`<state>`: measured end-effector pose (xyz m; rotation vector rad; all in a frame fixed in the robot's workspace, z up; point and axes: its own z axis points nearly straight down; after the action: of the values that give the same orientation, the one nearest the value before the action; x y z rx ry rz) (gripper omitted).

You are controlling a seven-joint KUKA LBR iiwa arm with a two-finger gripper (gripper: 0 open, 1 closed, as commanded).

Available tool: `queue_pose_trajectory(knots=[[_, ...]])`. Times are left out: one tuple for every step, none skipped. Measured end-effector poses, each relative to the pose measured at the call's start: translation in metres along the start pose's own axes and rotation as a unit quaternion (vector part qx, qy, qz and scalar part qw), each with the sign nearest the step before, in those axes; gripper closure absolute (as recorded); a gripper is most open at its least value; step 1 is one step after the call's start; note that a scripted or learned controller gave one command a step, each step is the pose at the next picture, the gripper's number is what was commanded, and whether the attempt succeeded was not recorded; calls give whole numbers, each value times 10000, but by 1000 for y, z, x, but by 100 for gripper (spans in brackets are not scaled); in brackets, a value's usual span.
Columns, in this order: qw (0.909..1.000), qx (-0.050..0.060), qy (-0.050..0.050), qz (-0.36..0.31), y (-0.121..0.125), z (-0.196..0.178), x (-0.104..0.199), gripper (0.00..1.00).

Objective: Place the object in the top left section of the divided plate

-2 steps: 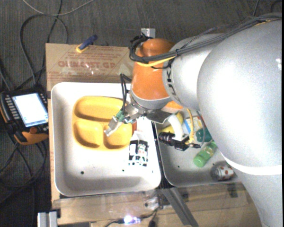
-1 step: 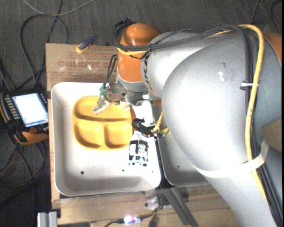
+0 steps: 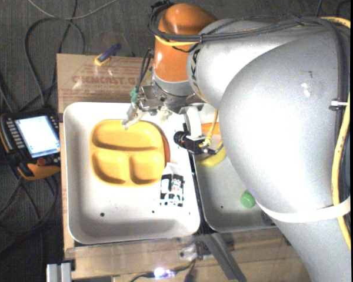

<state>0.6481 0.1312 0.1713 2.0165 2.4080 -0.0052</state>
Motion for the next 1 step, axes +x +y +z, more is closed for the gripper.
queue_pose_trajectory(knots=[[10000,12,-32,-8,0,-8,0,100]])
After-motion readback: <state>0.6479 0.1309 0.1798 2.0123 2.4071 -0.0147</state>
